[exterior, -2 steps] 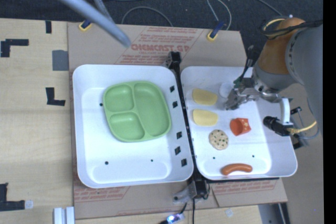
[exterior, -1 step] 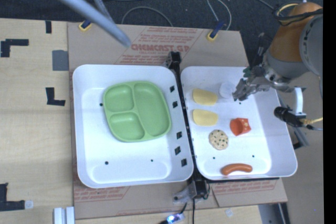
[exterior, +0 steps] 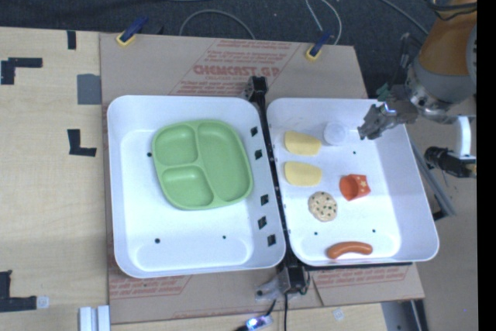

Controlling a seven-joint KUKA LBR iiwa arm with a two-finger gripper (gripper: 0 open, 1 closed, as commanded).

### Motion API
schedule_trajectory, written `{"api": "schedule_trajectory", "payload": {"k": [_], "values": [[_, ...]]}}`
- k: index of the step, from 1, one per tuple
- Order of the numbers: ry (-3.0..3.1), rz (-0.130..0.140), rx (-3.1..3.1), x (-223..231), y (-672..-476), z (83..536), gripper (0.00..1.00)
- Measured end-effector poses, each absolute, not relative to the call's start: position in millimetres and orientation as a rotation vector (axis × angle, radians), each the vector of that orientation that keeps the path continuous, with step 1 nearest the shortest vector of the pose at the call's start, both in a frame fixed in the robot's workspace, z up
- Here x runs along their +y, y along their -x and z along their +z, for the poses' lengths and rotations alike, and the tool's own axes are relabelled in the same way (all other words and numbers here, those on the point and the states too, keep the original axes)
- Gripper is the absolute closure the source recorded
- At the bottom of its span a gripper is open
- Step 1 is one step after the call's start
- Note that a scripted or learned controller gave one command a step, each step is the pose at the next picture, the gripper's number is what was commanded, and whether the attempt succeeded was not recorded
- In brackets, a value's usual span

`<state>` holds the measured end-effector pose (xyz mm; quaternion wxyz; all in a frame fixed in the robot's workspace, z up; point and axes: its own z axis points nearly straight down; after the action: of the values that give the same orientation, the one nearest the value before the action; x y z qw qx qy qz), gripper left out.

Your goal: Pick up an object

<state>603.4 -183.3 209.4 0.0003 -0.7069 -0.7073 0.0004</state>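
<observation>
The right bin holds two yellow pieces, a small white round object, a red piece, a speckled cookie and a sausage. My gripper hangs over the bin's upper right part, just right of the white round object. Nothing shows between its dark fingers. The grey arm with its orange band reaches in from the right.
The left bin bears a green divided plate. A black hinge strip runs between the bins. Cardboard lies under both, with blue-yellow clamps at the back and cables beyond.
</observation>
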Motion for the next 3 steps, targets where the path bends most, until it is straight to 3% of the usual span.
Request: {"api": "schedule_trajectory", "payload": {"k": [2,3], "values": [[2.217,0.002,-2.222,-186,-607.5,276,1.0],[2.21,0.005,-2.224,-125,-597.5,264,1.0]]}}
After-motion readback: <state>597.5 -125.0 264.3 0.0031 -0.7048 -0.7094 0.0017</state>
